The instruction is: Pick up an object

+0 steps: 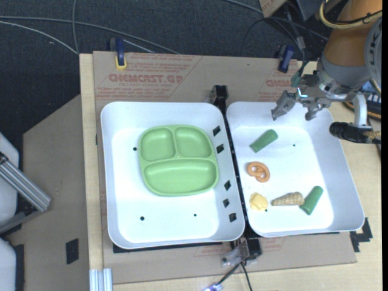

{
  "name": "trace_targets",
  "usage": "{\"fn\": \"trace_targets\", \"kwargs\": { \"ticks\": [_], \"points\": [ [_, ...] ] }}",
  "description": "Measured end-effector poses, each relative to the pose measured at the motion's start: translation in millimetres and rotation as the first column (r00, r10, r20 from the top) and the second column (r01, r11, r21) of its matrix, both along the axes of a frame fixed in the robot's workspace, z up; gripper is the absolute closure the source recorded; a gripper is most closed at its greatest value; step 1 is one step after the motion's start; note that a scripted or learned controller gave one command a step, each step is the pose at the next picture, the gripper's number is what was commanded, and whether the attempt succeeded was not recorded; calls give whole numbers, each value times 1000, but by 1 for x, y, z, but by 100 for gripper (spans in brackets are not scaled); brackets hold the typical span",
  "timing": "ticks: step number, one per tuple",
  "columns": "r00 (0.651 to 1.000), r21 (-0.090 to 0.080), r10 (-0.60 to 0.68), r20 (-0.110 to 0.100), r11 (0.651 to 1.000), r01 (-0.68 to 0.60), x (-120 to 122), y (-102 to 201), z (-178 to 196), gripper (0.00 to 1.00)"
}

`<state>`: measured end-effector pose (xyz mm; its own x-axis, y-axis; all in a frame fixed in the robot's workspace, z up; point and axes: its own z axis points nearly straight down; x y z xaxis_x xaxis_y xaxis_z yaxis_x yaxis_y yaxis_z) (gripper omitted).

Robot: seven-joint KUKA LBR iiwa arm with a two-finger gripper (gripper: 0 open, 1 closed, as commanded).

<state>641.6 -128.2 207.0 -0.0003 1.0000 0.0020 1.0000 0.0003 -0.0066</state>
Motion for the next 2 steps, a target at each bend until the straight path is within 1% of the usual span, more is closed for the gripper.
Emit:
{"fn": "trace_targets", "kwargs": {
  "ticks": [1, 2],
  "points": [
    [1000, 0, 0, -1, 1000, 0, -4, 1, -63, 0],
    [1000, 0, 0, 0, 1000, 0, -5, 2, -116, 0]
  ]
}}
